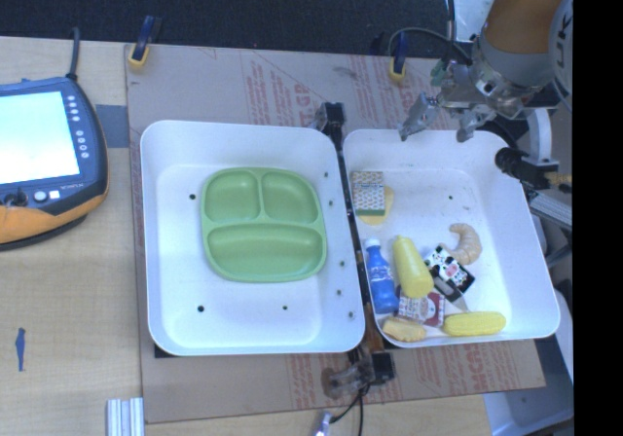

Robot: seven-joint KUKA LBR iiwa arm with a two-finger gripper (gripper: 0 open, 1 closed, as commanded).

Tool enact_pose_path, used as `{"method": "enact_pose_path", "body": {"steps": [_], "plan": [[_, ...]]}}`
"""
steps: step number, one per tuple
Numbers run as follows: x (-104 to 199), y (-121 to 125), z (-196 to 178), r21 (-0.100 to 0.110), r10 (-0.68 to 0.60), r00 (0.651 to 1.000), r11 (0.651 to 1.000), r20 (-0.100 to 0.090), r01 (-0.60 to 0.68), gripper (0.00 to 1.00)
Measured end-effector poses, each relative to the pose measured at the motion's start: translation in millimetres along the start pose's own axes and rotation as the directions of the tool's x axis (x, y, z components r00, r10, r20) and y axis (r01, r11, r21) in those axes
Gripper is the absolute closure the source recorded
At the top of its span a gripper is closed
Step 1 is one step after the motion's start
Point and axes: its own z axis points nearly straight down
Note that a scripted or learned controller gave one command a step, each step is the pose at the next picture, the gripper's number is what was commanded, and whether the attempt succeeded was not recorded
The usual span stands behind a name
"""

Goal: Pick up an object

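My gripper (441, 126) hangs above the far edge of the right bin (506, 200), its two fingers spread apart with nothing between them. Below it in that bin lie a yellow sponge block (370, 197), a blue bottle (379, 277), a yellow mustard bottle (411, 267), a tan croissant-like piece (466, 241), a black and white toy (451, 270), a small red and white packet (420, 308), a yellow corn cob (475, 324) and a pale yellow piece (404, 330). All of them rest on the bin floor, well below and nearer the camera than the gripper.
The left bin (175, 308) holds a green divided plate (263, 224). A tablet-like pendant (44, 157) lies on the bench at far left. Clamps (332, 116) sit between the bins at the far edge and near edge (365, 371).
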Motion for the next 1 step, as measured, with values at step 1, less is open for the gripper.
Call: {"method": "enact_pose_path", "body": {"steps": [1], "plan": [[45.4,-74.2,51.3,0.002,-0.002,1.0,1.0,0.001,0.002,0.0]]}}
